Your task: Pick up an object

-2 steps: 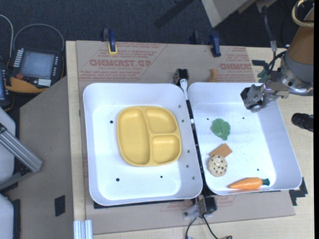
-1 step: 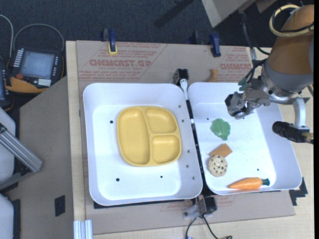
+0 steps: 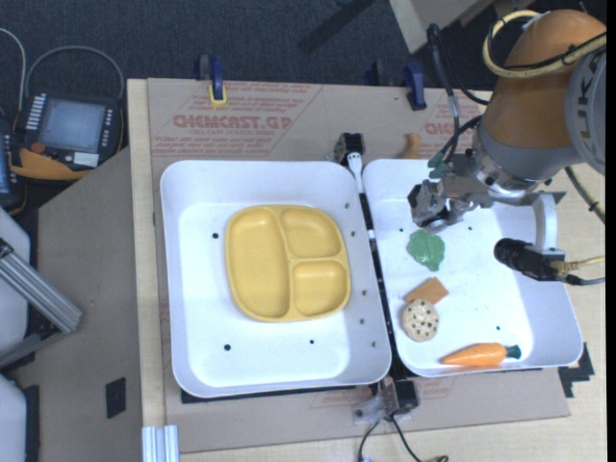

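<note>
Table [image 3: 144,258], brown board surface, is carrying two shallow white bins side by side. Left bin [image 3: 192,287] is holding a yellow divided plate [image 3: 287,261], three compartments, lying flat near the bin's middle. Arm [image 3: 539,85], grey with an orange band, is reaching in from the right and hanging over the upper part of the right bin [image 3: 553,325]. Gripper [image 3: 430,212] is hovering just above a green leafy piece [image 3: 425,248]; whether it is spread or closed cannot be told, and nothing is showing in its grasp. Carrot [image 3: 478,355], orange with a green tip, is lying along the right bin's lower edge. Chocolate-chip cookie [image 3: 420,320] is sitting below the green piece, touching a small tan cracker [image 3: 426,291] just above it.
</note>
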`<move>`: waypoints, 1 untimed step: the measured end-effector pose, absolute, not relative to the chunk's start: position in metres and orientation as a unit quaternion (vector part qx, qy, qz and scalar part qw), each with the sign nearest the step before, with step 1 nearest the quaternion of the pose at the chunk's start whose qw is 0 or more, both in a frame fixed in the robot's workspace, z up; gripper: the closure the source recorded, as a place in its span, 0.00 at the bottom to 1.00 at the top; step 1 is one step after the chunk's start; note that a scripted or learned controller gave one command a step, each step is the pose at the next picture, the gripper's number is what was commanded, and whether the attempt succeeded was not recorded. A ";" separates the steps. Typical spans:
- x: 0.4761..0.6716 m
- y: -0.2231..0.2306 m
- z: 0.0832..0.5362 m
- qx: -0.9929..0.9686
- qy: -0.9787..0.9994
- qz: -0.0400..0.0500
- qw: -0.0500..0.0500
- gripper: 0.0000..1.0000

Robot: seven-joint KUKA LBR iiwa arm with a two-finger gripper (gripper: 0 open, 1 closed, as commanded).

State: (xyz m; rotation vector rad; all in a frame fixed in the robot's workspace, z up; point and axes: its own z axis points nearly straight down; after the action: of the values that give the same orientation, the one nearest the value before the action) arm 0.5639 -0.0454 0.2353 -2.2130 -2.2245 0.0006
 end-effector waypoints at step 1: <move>0.548 0.016 0.228 -0.705 -0.709 0.001 0.002 1.00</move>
State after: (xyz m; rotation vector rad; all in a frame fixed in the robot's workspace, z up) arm 0.5482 0.0158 0.2283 -2.2110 -2.2251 0.0022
